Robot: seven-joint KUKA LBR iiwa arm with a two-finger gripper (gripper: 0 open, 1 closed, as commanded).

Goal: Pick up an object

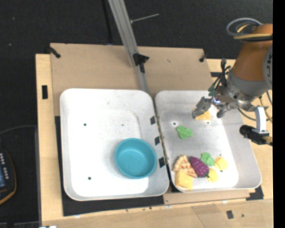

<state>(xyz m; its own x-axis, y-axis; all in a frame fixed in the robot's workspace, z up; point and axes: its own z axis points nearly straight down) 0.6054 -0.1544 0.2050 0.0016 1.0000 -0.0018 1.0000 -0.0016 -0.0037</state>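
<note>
Bench (109, 65): tan board bearing two shallow white bins side by side. We take the right bin (228, 141) as our landmark.

Left bin (85, 113): just beside the landmark on its left, touching along the shared edge; holds a blue bowl (133, 156).

Arm (251, 65): grey, orange band above the wrist, over the landmark's far right corner.

Gripper (209, 109): low over the landmark's far part. A small yellow piece (204, 115) shows between its fingers, so we judge the jaws clenched on it, though the view is coarse.

Heap of small items (198, 167): at the landmark's near edge, well apart from the gripper.

Green piece (184, 132): mid-bin, near the gripper, apart from it.

Step in hand, as we judge: grasp made, lift due. Next move calls for a straight rise, grip kept firm.
</note>
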